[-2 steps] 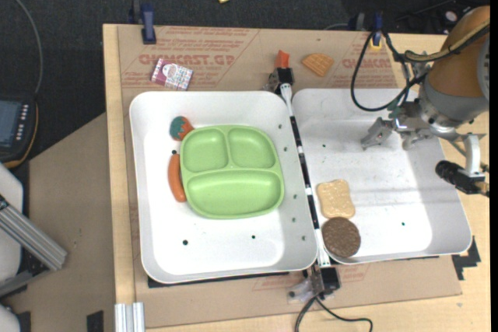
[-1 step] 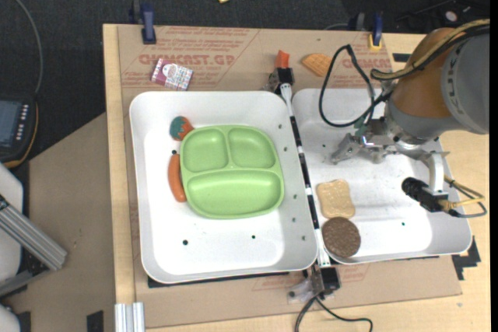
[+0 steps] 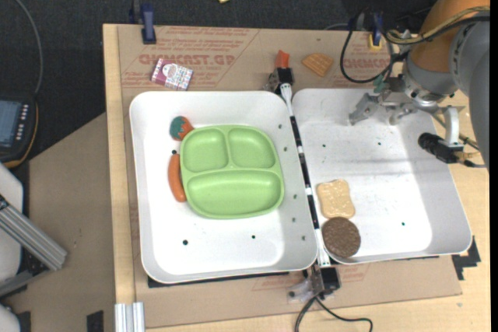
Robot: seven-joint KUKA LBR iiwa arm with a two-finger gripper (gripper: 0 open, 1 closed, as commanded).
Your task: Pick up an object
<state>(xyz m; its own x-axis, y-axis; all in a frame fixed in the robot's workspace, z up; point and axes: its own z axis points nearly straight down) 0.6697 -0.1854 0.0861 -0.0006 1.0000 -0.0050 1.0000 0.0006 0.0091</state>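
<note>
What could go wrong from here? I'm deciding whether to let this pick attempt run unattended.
1. The toast slice and brown round patty touch near the right bin's corner wall, so a grasp may nudge both or clip the rim.
2. The gripper hovers at the bin's far end over bare floor; closing there would likely catch nothing.
</note>
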